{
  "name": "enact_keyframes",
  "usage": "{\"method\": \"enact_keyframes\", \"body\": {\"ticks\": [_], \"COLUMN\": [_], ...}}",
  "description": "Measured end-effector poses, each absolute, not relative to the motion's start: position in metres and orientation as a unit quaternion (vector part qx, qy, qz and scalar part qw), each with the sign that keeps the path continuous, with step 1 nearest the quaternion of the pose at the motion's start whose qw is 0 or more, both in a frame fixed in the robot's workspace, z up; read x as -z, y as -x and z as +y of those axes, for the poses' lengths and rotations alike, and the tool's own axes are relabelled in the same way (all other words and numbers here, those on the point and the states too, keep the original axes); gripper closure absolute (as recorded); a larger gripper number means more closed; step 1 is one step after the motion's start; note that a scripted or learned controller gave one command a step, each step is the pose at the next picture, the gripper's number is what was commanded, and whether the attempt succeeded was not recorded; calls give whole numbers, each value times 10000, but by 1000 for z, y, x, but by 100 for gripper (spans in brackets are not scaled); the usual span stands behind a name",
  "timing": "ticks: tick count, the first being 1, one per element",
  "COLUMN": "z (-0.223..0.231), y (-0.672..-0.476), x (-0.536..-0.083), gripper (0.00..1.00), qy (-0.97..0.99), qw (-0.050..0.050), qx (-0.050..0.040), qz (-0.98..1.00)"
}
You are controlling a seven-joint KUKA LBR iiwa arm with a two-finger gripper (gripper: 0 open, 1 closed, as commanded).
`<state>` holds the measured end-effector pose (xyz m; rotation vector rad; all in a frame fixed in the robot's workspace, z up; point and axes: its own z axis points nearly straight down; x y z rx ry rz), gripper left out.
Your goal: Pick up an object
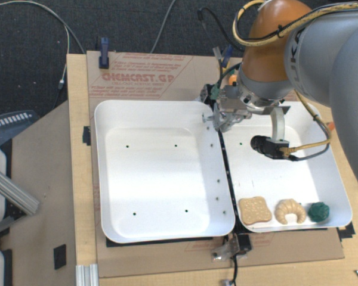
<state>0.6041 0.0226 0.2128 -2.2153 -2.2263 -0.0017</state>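
The light is bright and even, and it seems to come from above. The two white bins look very bright, almost washed out; the left bin (161, 171) shows little shading on its flat floor. The right bin (331, 186) has a soft dark shadow under the arm (322, 46), near the middle of the frame. The orange band (274, 25) at the upper right has a shiny spot of glare on its top. The dark floor at the upper left looks grainy. The arm at the upper right edge is big and a little blurry. The small things at the lower right look soft, not sharp. The brown counter (143, 76) is lit evenly.
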Motion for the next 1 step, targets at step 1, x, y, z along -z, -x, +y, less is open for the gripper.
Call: {"method": "enact_keyframes", "body": {"ticks": [1], "z": [66], "y": [-587], "x": [-227], "gripper": [100], "qy": [7056], "qw": [2], "qx": [10], "qz": [-7086]}}
